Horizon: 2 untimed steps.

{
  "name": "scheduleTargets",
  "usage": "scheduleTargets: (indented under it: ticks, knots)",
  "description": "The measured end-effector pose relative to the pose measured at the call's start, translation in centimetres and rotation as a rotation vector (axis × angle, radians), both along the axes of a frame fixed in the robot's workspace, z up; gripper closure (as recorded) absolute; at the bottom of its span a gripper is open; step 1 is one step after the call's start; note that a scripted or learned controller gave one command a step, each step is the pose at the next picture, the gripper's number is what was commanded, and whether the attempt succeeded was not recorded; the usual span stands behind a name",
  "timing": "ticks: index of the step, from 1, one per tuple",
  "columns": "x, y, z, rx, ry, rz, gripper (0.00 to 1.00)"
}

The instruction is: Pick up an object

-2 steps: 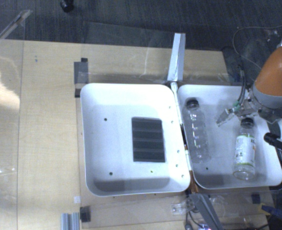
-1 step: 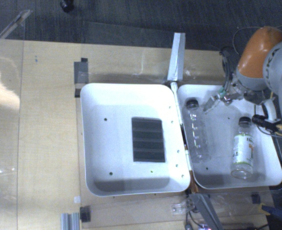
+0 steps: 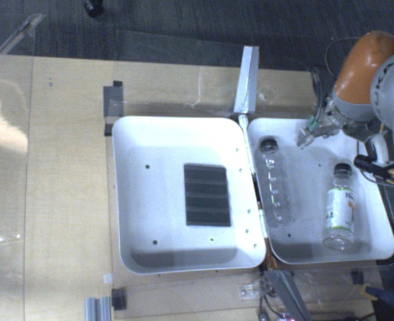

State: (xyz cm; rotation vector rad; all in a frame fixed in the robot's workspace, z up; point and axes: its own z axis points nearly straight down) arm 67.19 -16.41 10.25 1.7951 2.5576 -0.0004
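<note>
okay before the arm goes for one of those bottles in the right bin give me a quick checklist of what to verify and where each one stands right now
1. Targets in right bin: clear bottle and labelled bottle, ok.
2. Bottles apart from each other: ok.
3. Gripper above the bin's far edge, not over a bottle: not ok.
4. Nothing held between fingers: cannot tell.
5. Clear bottle lies close to the bin's left wall, finger room: cannot tell.
6. Dark ridged pad sits in left bin, out of the way: ok.

Right bin point(image 3: 384, 249): two bottles are laid lengthwise, a clear bottle point(image 3: 275, 186) close along the left wall and a labelled bottle point(image 3: 339, 208) toward the right. An open lane of bare floor is left between them. Left bin point(image 3: 126, 179): a dark ribbed pad point(image 3: 207, 194) lies flat at centre; bare floor is seen around it.
</note>
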Motion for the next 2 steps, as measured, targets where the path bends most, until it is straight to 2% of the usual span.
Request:
scheduleTargets:
  ticks: [1, 2]
  knots:
    - [-0.07, 2.1, -1.5, 0.012, 0.004, -0.241, 1.0]
    - [-0.08, 2.11, -1.51, 0.012, 0.005, -0.241, 0.0]
